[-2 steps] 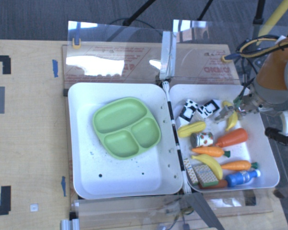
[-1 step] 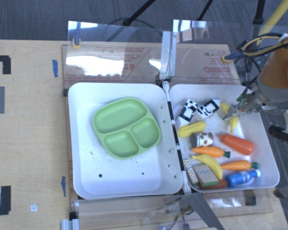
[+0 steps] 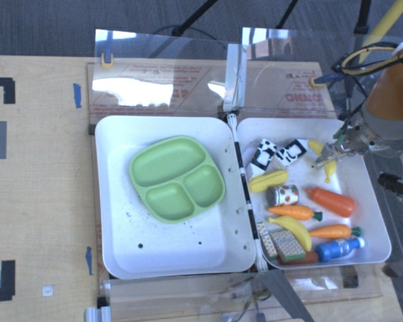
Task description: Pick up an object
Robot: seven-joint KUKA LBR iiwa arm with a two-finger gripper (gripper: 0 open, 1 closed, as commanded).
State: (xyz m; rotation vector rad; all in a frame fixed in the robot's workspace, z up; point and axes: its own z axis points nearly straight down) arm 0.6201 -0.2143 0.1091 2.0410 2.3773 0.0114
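The right bin (image 3: 378, 210) holds several toy foods. Among them are two black-and-white patterned pieces (image 3: 277, 153), a yellow corn cob (image 3: 268, 180), a small can (image 3: 285, 195), two carrots (image 3: 294, 212), an orange-red piece (image 3: 332, 201), a banana (image 3: 294, 231), a blue bottle (image 3: 337, 249) and a sandwich block (image 3: 287, 245). My gripper (image 3: 330, 154) hangs low over the bin's upper right part. It is right above a small yellow item (image 3: 330, 172) and seems to touch it. Nothing is lifted.
The left bin (image 3: 114, 200) bears a green three-part plate (image 3: 177, 178). Clear plastic walls (image 3: 232, 72) stand behind both bins. The divider (image 3: 242, 180) runs between them. Cables and stand legs lie at the back right.
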